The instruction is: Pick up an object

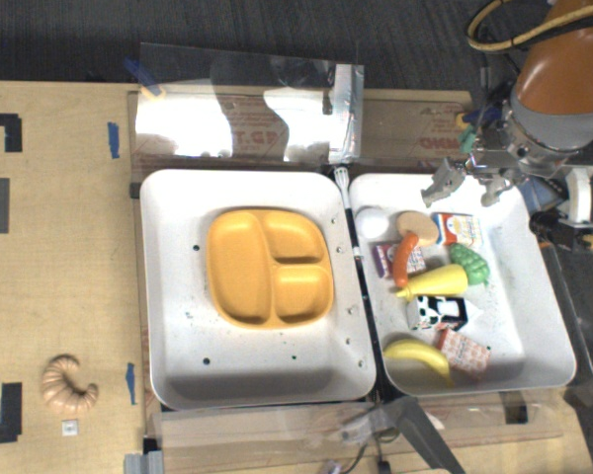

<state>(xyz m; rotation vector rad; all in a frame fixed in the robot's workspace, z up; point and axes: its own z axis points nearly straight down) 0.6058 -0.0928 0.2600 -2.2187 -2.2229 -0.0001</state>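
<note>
The gripper [466,181] hangs over the far edge of the right bin [539,294], its two fingers spread apart with nothing between them, so no object has been picked yet. The candidates lie clustered in that bin's left half: a white egg-like ball [374,224] at the far left, a tan rounded piece [416,225] beside it, a small printed carton [460,230], an orange-red sausage shape [404,257], a knobbly green vegetable [471,265], a yellow corn-like cone [437,281], a black-and-white patterned box [441,311], a yellow banana [416,355] near the front wall, and a crinkled reddish packet [465,354] just beside it. To do this step well, I would choose something standing a little apart from its neighbours and narrow enough to fit the fingers' spread; the banana or the carton look likeliest, since the middle pieces touch or overlap one another. Smooth, glossy plastic toys may slip, so the fingers should close across the narrow width, square to the long axis, and come down low enough to clear the curved top. The left bin [168,294] holds a yellow divided plate [270,267], hard and shiny. A pale croissant shape [69,383] rests on the tabletop [49,265], well apart from both bins.
</note>
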